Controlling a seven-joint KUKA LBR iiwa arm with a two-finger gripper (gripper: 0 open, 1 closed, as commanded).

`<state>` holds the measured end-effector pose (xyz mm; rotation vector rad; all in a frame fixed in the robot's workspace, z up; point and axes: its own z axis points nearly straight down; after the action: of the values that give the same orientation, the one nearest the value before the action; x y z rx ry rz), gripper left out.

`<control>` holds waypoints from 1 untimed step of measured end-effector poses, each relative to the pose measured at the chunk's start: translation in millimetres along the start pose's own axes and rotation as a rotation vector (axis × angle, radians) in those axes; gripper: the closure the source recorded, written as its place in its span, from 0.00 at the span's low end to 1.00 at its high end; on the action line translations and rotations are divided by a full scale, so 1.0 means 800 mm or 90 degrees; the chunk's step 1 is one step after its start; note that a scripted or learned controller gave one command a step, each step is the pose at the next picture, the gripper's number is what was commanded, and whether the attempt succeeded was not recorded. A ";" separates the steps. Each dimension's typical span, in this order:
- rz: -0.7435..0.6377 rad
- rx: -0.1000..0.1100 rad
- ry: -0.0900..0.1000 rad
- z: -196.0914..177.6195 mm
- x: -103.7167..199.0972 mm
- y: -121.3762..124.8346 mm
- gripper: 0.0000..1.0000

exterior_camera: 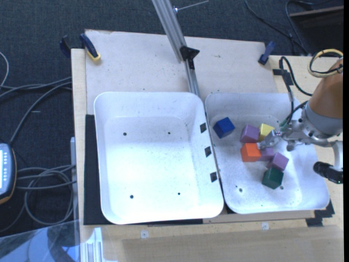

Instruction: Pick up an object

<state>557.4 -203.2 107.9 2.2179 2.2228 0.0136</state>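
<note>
my gripper (271,141) hangs low in the right bin (240,198), right in the cluster of blocks; i cannot tell its state. the yellow block (265,129) sits just above it, two purple blocks (250,133) (280,160) flank it, the orange block (251,152) lies to its left, the green block (272,177) below, and the blue block (223,127) apart toward the left bin (109,111).

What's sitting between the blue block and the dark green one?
In the camera view, the orange block lies roughly between the blue block and the green block, with a purple one just above it.
</note>
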 end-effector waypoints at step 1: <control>0.000 -0.008 -0.004 -0.018 -0.003 0.004 1.00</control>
<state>560.3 -205.3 122.4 2.2088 2.2129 0.0190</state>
